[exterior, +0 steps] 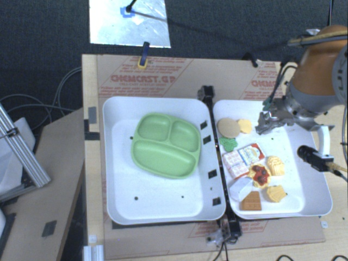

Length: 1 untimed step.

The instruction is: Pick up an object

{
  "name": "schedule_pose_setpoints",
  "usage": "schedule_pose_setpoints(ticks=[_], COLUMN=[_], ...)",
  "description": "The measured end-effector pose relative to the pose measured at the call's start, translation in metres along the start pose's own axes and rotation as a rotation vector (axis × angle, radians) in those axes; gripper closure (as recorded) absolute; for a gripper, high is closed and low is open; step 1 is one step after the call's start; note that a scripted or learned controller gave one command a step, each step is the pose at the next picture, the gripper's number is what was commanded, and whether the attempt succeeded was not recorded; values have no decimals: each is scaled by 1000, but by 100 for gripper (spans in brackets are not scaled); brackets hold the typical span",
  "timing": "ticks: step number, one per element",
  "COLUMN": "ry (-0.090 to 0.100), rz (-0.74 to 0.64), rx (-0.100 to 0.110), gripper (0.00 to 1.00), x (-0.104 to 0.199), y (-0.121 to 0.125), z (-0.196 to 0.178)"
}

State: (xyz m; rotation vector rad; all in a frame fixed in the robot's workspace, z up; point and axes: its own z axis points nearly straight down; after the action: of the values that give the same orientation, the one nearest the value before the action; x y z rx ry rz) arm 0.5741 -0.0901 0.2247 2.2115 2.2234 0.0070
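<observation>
The toy food (255,173) lies heaped in the right bin (312,200), well apart from the green divided plate (166,144) that sits in the left bin (117,200). A tan round piece (229,127) and a small yellow one (245,126) lie at the heap's far end, on the side away from the plate's bin wall. My gripper (265,122) hangs just beyond that yellow piece, holding nothing I can see; how wide it stands I cannot tell.

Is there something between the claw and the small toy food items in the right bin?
Nothing visible blocks it. The claw hangs over the right bin, right of the tan round piece and yellow round piece, bare bin floor between.
</observation>
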Motion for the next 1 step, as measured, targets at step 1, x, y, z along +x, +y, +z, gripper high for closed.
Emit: schedule_pose_setpoints(ticks=[1], ry=[2], rz=[-2], rx=[7], gripper=[100], x=[30], y=[-46], z=[-10])
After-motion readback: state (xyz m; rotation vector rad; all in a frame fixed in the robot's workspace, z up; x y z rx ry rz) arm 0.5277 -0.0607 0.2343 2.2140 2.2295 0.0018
